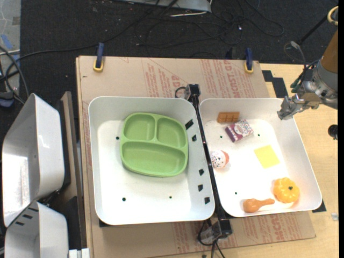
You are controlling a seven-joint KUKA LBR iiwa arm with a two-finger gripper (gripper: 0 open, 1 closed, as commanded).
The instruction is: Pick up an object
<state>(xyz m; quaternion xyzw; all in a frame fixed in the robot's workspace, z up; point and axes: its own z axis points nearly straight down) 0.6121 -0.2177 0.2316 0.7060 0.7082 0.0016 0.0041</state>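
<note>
The right bin (pixel 301 160) holds a brown waffle-like block (pixel 228 117) at the back, a purple and white packet (pixel 239 130) just in front of it, and a yellow flat square (pixel 266 156) in the middle. A white and red ball-like toy (pixel 219 159) lies by the bin's left wall. An orange pumpkin-like toy (pixel 285 190) and a small orange gourd (pixel 257 203) sit at the front. My gripper (pixel 287 109) hangs over the bin's back right corner, apart from every object. Nothing shows between its fingers.
The left bin (pixel 107 198) carries a green divided plate (pixel 155 144). Two clamps, one yellow (pixel 98 58) and one blue and yellow (pixel 248 61), hold the cardboard sheet at the back. White containers (pixel 27 160) stand off the bench's left side. Cables lie on the dark floor behind.
</note>
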